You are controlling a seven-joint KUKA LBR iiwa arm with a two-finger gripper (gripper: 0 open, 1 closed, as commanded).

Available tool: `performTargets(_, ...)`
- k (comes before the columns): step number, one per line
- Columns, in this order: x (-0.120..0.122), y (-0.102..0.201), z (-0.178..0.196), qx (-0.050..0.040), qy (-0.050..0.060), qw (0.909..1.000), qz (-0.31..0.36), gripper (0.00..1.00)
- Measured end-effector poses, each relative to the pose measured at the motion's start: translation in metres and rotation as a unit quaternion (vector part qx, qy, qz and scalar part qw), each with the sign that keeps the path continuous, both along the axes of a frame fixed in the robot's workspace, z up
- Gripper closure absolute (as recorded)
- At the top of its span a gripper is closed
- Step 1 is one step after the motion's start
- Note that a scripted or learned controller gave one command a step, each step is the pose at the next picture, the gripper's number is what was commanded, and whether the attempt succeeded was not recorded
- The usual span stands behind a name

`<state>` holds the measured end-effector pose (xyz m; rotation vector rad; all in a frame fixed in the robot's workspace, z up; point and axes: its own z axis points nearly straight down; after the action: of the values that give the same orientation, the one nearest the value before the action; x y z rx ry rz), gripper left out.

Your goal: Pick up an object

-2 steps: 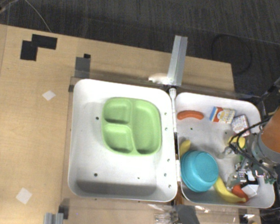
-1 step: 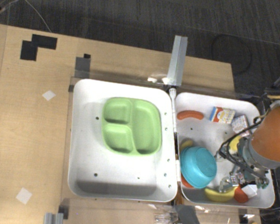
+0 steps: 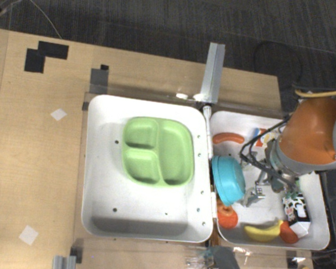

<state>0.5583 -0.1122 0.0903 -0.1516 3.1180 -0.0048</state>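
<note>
My gripper (image 3: pixel 256 194) hangs low in the right bin (image 3: pixel 319 238), just right of a tilted blue bowl (image 3: pixel 228 179). Its fingers look slightly apart with nothing seen between them. A red-orange tomato (image 3: pixel 227 216) lies below the bowl. At the bin's front lie a yellow banana (image 3: pixel 262 232) and a small red fruit (image 3: pixel 289 233). A black-and-white cow-pattern carton (image 3: pixel 296 209) rests right of the gripper. An orange sausage-shaped piece (image 3: pixel 228 138) sits at the bin's back left. The orange wrist band (image 3: pixel 310 130) covers part of the bin's back.
The left bin (image 3: pixel 100 171) holds a green divided plate (image 3: pixel 157 151). A metal post (image 3: pixel 212 72) stands behind the wall between the bins. Cables run around the wrist. The wooden bench (image 3: pixel 26 163) stretches to the left.
</note>
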Motion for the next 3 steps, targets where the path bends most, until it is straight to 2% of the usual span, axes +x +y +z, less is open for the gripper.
performTargets(1,0.006,0.012,0.001,-0.0059,0.001,0.9973,-0.073,0.00)
performTargets(2,0.078,0.013,-0.002,0.0023,0.005,0.9863,-0.165,0.00)
performTargets(3,0.073,-0.048,0.068,0.0035,0.002,0.9684,-0.249,0.00)
